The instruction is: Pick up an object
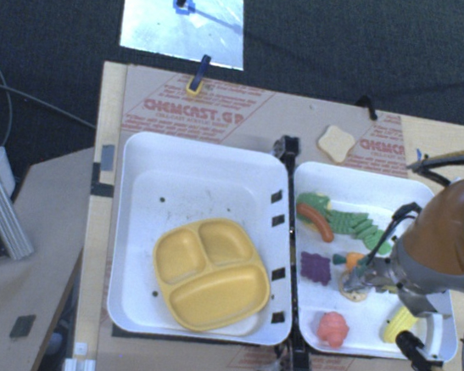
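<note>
Camera view: claw (357, 284), grip state indiscernible, sat low in the right bin (361, 183), just right of the purple toy (316, 268).

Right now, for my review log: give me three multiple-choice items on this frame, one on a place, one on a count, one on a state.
1. Where does the yellow tray lie?
A. left bin
B. right bin
C. bench outside the bins

2. How many compartments does the tray have?
A. two
B. three
C. five

3. Where is the pincer?
A. above the left bin
B. down among the toys in the right bin
C. over the bread slice

Answers: 1 A, the tray sits on the left bin's floor. 2 B, two small wells and one long one. 3 B, its tip is beside the purple toy.
</note>
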Controlling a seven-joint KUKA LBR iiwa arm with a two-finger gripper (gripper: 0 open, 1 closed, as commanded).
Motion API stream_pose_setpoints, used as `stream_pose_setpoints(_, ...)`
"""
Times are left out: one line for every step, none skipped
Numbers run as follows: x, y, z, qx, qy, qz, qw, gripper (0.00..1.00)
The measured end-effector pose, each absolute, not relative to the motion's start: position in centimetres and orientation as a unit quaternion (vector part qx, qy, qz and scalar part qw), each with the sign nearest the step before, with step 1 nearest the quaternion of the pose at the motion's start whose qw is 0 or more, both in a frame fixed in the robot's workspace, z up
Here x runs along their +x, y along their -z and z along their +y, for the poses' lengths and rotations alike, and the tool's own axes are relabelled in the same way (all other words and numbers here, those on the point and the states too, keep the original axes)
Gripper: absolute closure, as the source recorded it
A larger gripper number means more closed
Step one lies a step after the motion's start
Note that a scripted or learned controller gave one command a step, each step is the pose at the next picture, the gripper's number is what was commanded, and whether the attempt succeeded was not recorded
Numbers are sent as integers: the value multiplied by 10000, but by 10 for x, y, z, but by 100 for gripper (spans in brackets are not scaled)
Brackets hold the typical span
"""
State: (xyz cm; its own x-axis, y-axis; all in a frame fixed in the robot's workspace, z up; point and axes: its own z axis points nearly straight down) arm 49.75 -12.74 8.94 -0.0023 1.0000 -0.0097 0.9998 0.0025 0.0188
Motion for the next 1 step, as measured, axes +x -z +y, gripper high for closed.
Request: stream_pose_setpoints(487,-96,-120,7064,-6,7078,10,100)
